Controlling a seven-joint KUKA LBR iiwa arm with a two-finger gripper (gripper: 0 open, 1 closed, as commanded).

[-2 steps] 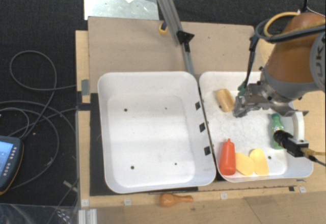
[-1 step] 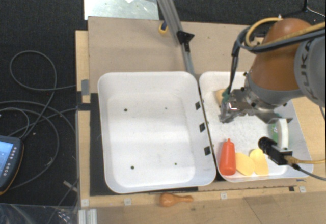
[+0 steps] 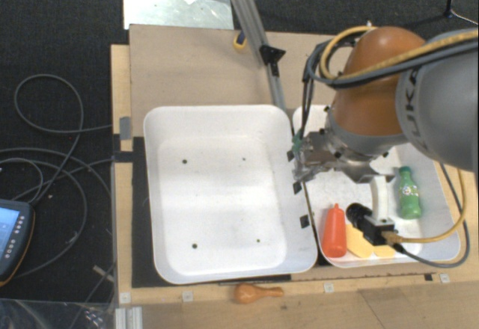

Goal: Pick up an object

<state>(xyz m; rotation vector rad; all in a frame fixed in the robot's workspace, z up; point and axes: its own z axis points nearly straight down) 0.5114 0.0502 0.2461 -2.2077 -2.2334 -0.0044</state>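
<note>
The grey arm point(image 3: 419, 103) comes in from the right, its orange band bulging over the right bin point(image 3: 450, 248) and hiding much of it. The gripper point(image 3: 305, 164) hangs low at that bin's left rim, just beside the wall it shares with the left bin point(image 3: 224, 122). From where I stand I cannot tell whether the gripper is apart or together, and I see nothing held in it.

The things to pick from all lie in the right bin. An orange bottle point(image 3: 334, 232) lies in the near left corner, its narrow cap pointing away from me. Touching its right side is a flat yellow piece point(image 3: 361, 247), against the near wall; I cannot make out what it is. A green bottle point(image 3: 409, 193) lies further right, near the bin's right side and well apart from the orange one, cap pointing away. The gripper is near the orange bottle but not touching it.

The left bin's floor has four small dark dots.

On the bench's front edge, outside both bins, lies a tan club-shaped object point(image 3: 258, 292). A grey pole point(image 3: 251, 17) slants down from the top to the gap behind the bins. On the dark floor to the left are looping cables point(image 3: 52, 125) and a handheld pendant point(image 3: 13, 236) with a lit screen.
</note>
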